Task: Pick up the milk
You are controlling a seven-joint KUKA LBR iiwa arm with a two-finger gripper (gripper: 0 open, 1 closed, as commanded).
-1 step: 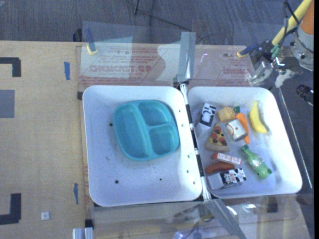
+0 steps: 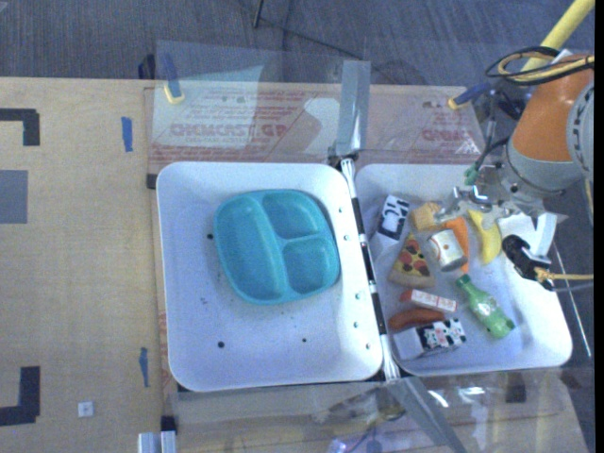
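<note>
Apparently this is the approach step: the gripper (image 2: 475, 194) hangs above the right bin (image 2: 552, 343), its grip unreadable. The milk (image 2: 442, 336) lies well apart from it, toward the bin's near wall, so the next move calls for travelling there and descending.

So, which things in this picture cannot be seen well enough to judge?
- Pincer: camera view; the arm's wrist covers it, so its state is unclear.
- Milk carton: camera view; too small to read its print.
- Second cow-patterned carton: camera view; too small and blurred to read.
- Banana: camera view; its top end goes under the pincer.
- Right bin: camera view; the arm hides its far right corner.
</note>
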